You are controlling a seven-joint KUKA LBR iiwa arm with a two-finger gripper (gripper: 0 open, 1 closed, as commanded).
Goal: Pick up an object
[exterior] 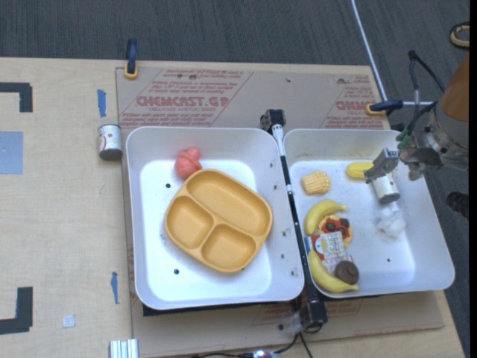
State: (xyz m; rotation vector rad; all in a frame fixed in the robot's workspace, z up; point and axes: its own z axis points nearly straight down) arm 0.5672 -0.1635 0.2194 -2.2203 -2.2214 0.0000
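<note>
My gripper (384, 171) hangs over the back of the right bin (432, 263), reaching in from the right. A small silver cylinder (387, 190) sits right at its tip, and I cannot tell whether it is held. A yellow piece (358, 171) lies just left of the gripper, partly hidden by it. Further left is a corn cob (316, 182). A clear crumpled item (390, 223) lies below the gripper. Two bananas (323, 215) (325, 276), a colourful packet (333, 238) and a brown round piece (346, 272) lie along the bin's left side.
The left bin (149, 274) holds an orange divided plate (218, 220) and a pink lump (188, 161). A black divider rail (287, 185) runs between the bins. A small silver can (109, 141) stands on the bench left of the bins.
</note>
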